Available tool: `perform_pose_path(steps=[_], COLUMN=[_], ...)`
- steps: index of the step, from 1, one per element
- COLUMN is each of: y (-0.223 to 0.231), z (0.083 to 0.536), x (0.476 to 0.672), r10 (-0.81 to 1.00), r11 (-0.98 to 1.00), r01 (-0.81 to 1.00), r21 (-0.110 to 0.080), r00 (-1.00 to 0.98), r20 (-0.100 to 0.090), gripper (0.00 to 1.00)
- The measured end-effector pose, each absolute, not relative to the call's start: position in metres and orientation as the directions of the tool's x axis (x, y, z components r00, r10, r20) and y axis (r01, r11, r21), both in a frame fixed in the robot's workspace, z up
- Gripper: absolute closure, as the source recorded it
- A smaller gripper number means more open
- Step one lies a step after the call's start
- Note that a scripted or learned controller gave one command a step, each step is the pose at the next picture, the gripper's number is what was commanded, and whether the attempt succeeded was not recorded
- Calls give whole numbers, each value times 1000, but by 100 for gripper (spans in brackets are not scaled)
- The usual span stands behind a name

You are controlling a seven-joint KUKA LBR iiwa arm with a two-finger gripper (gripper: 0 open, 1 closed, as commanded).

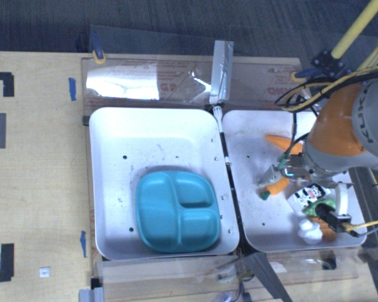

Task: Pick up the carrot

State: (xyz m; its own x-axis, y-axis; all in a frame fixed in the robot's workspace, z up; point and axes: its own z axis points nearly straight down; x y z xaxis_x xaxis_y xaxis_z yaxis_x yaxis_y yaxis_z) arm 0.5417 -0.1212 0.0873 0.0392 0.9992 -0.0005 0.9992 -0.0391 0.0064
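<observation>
The gripper (pixel 282 172) is low in the right bin (pixel 252 225), carrot (pixel 274 187) just below it. Grip state: cannot tell. Best to centre over the carrot before lifting.

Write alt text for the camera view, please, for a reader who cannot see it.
The arm reaches from the right into the right bin, its claw low beside a small carrot. More small items lie near that bin's lower right corner. The left bin holds a blue tray.
</observation>
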Motion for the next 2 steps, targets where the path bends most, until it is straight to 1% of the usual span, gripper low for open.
perform_pose_path(steps=[1, 2], y=[-122, -86], z=[98, 188], x=[543, 602], r10=[999, 1000], r11=[-41, -17], r01=[999, 1000], r21=[10, 7], r00=[41, 17], r20=[-2, 1], gripper=[100, 100])
